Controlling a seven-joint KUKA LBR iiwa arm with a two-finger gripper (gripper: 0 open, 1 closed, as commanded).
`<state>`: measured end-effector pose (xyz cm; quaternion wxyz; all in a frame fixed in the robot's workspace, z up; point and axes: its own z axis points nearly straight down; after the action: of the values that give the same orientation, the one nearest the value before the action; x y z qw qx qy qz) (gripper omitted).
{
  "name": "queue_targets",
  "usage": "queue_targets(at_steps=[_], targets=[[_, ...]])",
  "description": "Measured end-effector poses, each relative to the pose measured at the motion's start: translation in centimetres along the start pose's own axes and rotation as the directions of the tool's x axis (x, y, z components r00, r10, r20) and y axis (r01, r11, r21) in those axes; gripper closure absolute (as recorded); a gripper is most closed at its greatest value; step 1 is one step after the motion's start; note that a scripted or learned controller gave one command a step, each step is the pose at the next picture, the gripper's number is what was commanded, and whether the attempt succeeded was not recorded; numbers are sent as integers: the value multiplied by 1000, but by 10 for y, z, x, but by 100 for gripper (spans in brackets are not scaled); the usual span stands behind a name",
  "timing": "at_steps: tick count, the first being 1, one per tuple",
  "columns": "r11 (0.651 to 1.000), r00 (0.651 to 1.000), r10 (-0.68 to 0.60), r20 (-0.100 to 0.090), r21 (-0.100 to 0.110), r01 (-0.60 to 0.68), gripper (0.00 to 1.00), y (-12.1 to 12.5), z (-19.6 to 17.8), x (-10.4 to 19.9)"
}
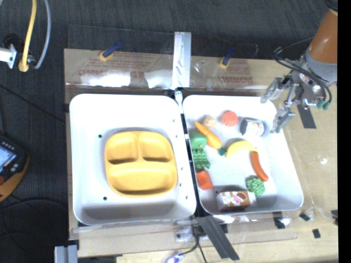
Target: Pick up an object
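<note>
While the grey arm with its orange band (324, 40) reached in from three o'clock, its two-finger end effector (278, 106) hung over the upper right corner of the right-hand shallow white bin (293, 174), at about two o'clock from that bin's middle. Its fingers (270, 92) stood spread apart and released, with nothing between them.

Inside the right bin lay a scatter of toy food. A red round tomato-like piece (229, 118) sat toward twelve o'clock, with a small beige lump (208, 120) just beside it at nine o'clock. A grey and white can-like piece (252, 127) lay at three o'clock of the red one, nearest the end effector but apart from it. An orange carrot (208, 135) slanted along the left side, touching a green leafy piece (198, 142), with a dark green knobbly piece (201, 159) and a small red-orange chunk (204, 179) below them toward six o'clock. A yellow banana (239, 146) curved near the middle, a reddish sausage (259, 165) lay at four o'clock of it, a green broccoli floret (255, 186) sat just below that, and a brown labelled packet (235, 199) rested near the bin's six o'clock wall.

The left-hand white bin (88, 119) held a yellow plastic divided tray (141, 163). Both bins rested on the tan wooden surface (318, 152).
</note>
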<state>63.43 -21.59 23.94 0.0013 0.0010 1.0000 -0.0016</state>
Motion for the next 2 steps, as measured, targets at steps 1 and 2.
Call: queue_targets(at_steps=[1,2], targets=[[1000,1000,-13,-2,-1,13,0,4,131,39],[994,994,112,13,1,-112,0,24,149,67]])
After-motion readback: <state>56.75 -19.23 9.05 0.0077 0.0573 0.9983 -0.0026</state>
